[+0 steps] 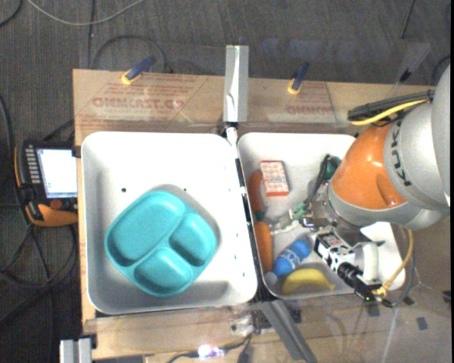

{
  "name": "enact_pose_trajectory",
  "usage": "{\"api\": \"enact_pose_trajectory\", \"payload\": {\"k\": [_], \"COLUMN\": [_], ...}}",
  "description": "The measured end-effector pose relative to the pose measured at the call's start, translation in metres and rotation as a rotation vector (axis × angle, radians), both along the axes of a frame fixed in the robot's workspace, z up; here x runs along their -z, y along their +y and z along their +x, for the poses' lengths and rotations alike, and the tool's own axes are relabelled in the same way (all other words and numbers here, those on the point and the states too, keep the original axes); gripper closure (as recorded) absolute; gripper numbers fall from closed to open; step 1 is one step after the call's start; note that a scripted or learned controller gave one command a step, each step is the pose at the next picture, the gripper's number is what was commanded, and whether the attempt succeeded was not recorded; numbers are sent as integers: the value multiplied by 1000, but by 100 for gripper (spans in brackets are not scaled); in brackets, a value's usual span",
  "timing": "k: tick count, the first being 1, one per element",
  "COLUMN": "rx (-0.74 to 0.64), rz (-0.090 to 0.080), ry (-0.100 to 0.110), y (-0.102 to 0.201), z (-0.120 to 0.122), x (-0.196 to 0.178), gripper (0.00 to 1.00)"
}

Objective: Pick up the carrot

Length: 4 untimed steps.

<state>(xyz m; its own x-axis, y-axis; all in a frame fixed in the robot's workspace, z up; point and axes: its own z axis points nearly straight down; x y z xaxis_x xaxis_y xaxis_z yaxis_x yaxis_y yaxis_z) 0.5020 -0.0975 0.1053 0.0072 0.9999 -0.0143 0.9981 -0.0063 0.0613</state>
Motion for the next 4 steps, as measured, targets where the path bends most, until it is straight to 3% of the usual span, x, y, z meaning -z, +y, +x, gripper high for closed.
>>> {"api": "enact_pose_trajectory", "payload": {"k": [1, 2, 3, 4], "rx": [1, 58, 246, 290], "rz": [4, 15, 20, 21], "ry": [16, 65, 64, 62], "y": [0, 54, 100, 125], "z": [-4, -19, -17, -17], "x": [-4, -77, -77, -90], "gripper": [100, 100, 100, 100]}}
